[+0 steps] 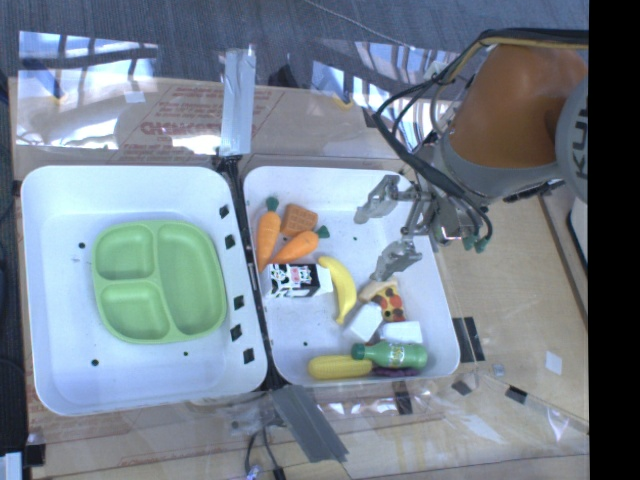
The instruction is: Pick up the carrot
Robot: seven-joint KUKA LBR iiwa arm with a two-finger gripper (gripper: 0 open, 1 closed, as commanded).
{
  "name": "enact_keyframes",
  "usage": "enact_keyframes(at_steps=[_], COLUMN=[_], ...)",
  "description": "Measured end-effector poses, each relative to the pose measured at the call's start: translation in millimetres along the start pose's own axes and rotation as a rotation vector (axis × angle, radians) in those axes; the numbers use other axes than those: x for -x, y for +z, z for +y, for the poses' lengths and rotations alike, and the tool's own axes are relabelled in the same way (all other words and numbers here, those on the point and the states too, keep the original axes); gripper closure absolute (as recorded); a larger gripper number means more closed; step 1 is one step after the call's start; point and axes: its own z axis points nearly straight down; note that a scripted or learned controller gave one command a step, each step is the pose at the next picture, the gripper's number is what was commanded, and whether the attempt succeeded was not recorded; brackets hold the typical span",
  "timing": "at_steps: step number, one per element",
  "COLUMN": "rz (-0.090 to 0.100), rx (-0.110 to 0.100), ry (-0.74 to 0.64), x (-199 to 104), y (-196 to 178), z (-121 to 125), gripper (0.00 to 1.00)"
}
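Bench: a tan board (pixel 180 118) with red print lies behind the two bins, crossed by a strip of grey tape (pixel 236 103).
Arm: the grey arm (pixel 510 118) with its orange band reaches in from the right, over the far right corner of the right bin; black cables (pixel 420 103) loop along it.
Left bin (pixel 50 268): shallow and white; it holds a light green divided plate (pixel 158 280) with three compartments.
Right bin (pixel 430 298): shallow and white, touching the left bin along a dark seam; it holds all the toy food.
Gripper (pixel 388 230): above the right half of the right bin, its two metal fingers (pixel 377 202) spread apart with nothing between them.
Carrot (pixel 268 234): orange with a green top, lying along the left wall of the right bin, well apart from the gripper.
Second carrot (pixel 299 246): shorter, just beside the first, tilted, below an orange cracker-like piece (pixel 299 218).
Milk carton (pixel 296 280): black and white, on its side just below the carrots.
Banana (pixel 342 286): yellow, curved, right of the carton.
Green bottle (pixel 392 355): on its side near the front wall, next to a yellow piece (pixel 338 367).
Small items: a pizza-like slice (pixel 383 293) and a white block (pixel 364 321) lie below the gripper.
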Motion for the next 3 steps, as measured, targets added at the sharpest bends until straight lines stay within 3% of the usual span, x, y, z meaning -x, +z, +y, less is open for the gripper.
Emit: enact_keyframes(at_steps=[1,2,3], rz=[0.008,-0.002,-0.002], rx=[0.003,0.001,0.002], ry=[0.004,-0.074,-0.084], x=[21.9,43.8,44.8], y=[96.0,175.2,165.1], z=[11.6,44.6,46.9], gripper=[0.0,0.0,1.0])
